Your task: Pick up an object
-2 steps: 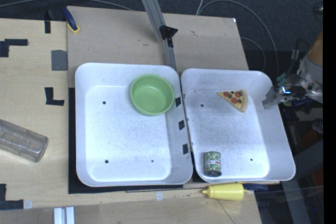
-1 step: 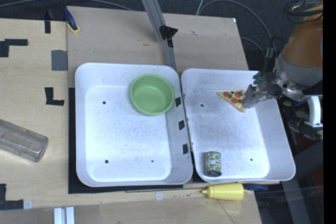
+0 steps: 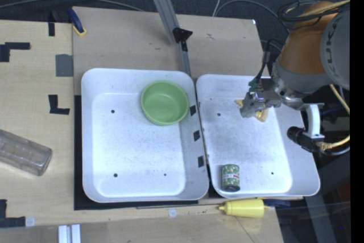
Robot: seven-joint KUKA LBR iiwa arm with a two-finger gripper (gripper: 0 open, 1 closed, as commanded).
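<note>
While the gripper (image 3: 253, 108) hangs over the right bin's (image 3: 296, 179) far edge, finger state cannot be told; the can (image 3: 230, 177) lies at the near-left corner, so centring above it before descent is advised.

"KU" letters legible on arm (image 3: 341, 48).

A shallow round green plastic bowl (image 3: 164, 102) sits upright, mouth up, in the left white bin, toward its far right corner, close to the wall shared with the other bin. A small squat cylindrical tin (image 3: 230, 177) with a green patterned label stands in the right white bin near its front left corner, well apart from the bowl
</note>
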